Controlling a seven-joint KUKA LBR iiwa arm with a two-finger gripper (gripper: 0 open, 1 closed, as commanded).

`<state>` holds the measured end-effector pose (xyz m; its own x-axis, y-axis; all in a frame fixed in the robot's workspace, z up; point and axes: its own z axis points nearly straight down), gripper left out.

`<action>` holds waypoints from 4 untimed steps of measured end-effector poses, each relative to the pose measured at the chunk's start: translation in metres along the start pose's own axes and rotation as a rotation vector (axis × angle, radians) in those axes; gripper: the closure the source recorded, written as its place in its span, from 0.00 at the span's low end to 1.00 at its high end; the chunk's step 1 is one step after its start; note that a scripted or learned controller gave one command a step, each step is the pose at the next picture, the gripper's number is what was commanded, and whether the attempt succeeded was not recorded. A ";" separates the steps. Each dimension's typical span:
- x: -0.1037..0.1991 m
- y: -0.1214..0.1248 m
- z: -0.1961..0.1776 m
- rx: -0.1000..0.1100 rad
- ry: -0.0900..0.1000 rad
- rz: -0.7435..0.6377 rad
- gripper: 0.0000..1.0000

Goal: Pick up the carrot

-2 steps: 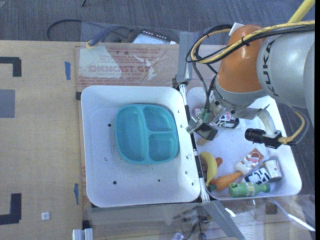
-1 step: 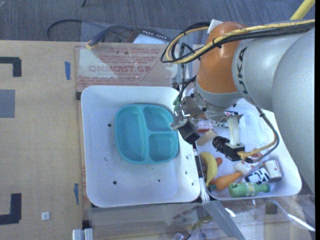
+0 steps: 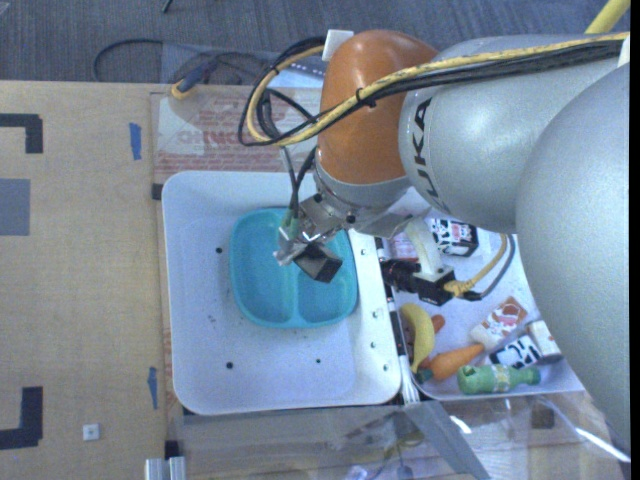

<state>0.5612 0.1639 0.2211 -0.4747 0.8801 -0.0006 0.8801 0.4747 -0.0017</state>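
- Gripper (image 3: 300, 243) sits over the blue divided plate (image 3: 262, 268) in the left bin (image 3: 260, 388), above the plate's far right part. Open or closed: cannot tell from this angle. Nothing seen held. Contact with the plate: cannot tell.
- Nearest in the right bin (image 3: 520, 390): green bottle (image 3: 497, 376) lying on its side along the near rim.
- Carrot (image 3: 455, 358) lies in the right bin, near corner next to the left bin, just behind the green bottle and close to touching it. Orange, lying flat, thin end pointing toward the left bin. Well apart from the gripper, with the wall between the bins in between.
- Banana (image 3: 420, 333) lies just beside the carrot on the side toward the left bin, curved, its near end by the carrot's tip.
- Orange-and-white carton (image 3: 500, 320) and black-and-white carton (image 3: 530, 348) lie behind the bottle, toward the arm (image 3: 500, 128).
- Left bin floor: white, a few dark specks, with the blue plate roughly central.
- Bench top (image 3: 80, 268) left of the bins: pale board, strips of blue tape (image 3: 136, 140).
- Farthest: grey floor with a loose dark cable (image 3: 130, 53).
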 end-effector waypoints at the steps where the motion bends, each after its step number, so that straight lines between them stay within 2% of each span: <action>1: 0.046 0.010 0.035 0.004 0.002 -0.188 1.00; 2: 0.034 -0.011 0.079 0.002 0.003 -0.324 1.00; 3: 0.033 0.007 0.126 -0.029 -0.008 -0.390 1.00; 4: 0.047 0.015 0.015 0.001 0.000 0.046 1.00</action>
<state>0.5522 0.2125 0.2060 -0.4336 0.9011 -0.0009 0.9011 0.4336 -0.0031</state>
